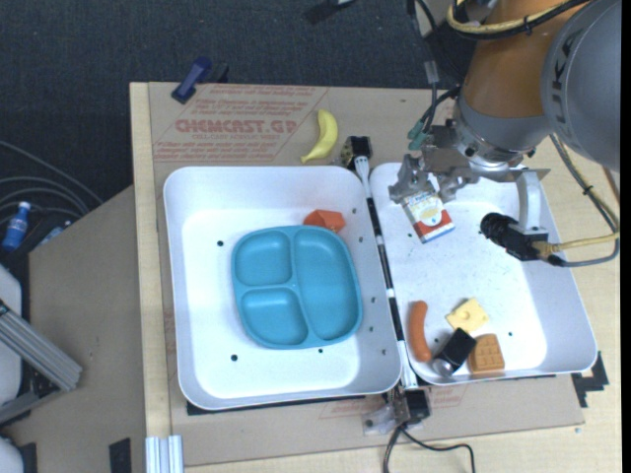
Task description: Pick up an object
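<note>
Gripper [426,191] clamped on my small carton [431,216] in right bin [552,294], blue plate [296,286] left of it.

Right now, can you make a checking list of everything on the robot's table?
Surface: brown board bearing left bin and right bin.
Job's things: small red-and-white carton, orange sausage, yellow cheese wedge, brown cracker, black block in right bin.
Clutter: blue divided plate, orange piece in left bin; banana on board.
Grippers: gripper directly above carton.
Cables: yellow hose; black cords left.
Surroundings: dark carpet.
</note>
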{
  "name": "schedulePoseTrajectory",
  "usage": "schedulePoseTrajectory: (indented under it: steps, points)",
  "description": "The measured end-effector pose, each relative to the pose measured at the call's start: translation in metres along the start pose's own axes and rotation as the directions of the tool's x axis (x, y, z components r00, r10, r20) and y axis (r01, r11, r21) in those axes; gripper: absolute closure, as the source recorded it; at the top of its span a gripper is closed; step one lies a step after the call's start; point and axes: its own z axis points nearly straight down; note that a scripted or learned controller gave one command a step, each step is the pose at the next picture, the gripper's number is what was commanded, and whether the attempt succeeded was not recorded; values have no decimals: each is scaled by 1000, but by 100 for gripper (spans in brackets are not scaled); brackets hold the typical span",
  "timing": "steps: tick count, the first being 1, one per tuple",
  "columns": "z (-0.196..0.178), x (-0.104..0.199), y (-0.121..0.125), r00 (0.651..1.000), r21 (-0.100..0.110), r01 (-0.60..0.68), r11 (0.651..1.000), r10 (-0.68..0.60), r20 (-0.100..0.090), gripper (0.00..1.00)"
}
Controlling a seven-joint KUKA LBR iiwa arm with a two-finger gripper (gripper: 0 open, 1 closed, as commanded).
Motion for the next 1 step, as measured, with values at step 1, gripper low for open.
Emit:
schedulePoseTrajectory:
  steps: [1]
  points:
    - [-3,-19,27,1000,0,-1,1000,1,1,100]
